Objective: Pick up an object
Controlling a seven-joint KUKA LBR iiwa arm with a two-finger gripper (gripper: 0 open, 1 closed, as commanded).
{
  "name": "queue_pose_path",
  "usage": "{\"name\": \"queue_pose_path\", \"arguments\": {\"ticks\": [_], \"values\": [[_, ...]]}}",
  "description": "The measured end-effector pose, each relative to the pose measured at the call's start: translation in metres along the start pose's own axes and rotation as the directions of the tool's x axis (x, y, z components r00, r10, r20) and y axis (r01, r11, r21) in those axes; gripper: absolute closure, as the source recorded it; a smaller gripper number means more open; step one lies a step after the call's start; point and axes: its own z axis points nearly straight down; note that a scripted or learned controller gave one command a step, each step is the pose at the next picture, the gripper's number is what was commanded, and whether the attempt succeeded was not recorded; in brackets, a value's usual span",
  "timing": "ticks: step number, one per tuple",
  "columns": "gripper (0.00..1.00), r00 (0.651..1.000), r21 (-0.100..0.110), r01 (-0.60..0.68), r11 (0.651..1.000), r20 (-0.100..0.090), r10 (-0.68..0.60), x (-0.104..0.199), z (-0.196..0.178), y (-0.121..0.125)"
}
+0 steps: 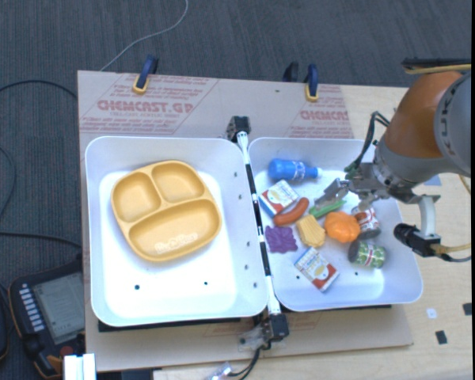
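1. The grey two-finger gripper (pixel 338 190) is seen low over the right-hand shallow white bin (pixel 396 291), reaching in from the right; its dark fingers look spread apart with nothing between them, so nothing is being held yet
2. The closest thing to the fingertips looks to be the slim green toy pod (pixel 327 208), lying just below and a touch left of them; its long axis is tilted, running lower-left to upper-right; probably the easiest grab, though that's a guess
3. Right beside it an orange round toy fruit (pixel 342 227), a red toy sausage (pixel 291 211) and a yellow toy corn cob (pixel 310 231) are crowded together, so a bumped neighbour is likely
4. Also found in that bin: a blue plastic bottle (pixel 291 169), a purple toy grape bunch (pixel 281 239), a small green-labelled can (pixel 368 254)
5. In the left-hand white bin (pixel 103 291) only a yellow three-compartment plastic plate (pixel 166 210) is seen, well apart from the arm
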Motion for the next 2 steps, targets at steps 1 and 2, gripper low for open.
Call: {"name": "queue_pose_path", "arguments": {"ticks": [1,2], "values": [[0.00,1.000,-0.015,0.001,1.000,0.006,-0.001,0.035,0.052,0.036],[1.00,1.000,-0.018,0.001,1.000,0.008,0.000,0.034,0.042,0.037]]}}
